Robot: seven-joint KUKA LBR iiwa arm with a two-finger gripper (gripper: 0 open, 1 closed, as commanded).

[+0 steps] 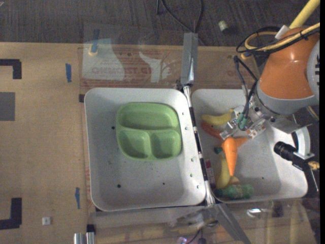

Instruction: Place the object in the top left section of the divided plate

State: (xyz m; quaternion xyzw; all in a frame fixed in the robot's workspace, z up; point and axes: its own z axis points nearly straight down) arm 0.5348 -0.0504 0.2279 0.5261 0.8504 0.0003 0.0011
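Note:
A light green divided plate (148, 131) lies in the left bin (101, 182), with one wide section at the top and two small ones below. In the right bin (284, 182), my gripper (244, 127) hangs low over a cluster of toy foods. An orange carrot (231, 155) lies just below the gripper, its wide end touching or tucked under it and its tip pointing toward the near edge. A yellow banana (217, 119) sits to the gripper's left, beside a red-orange piece (211, 130).
A yellow piece (223, 173) and a green piece (235, 191) lie near the right bin's front-left corner. A metal divider (195, 136) separates the bins. The arm's orange band (287, 70) and cables overhang the right bin's far side.

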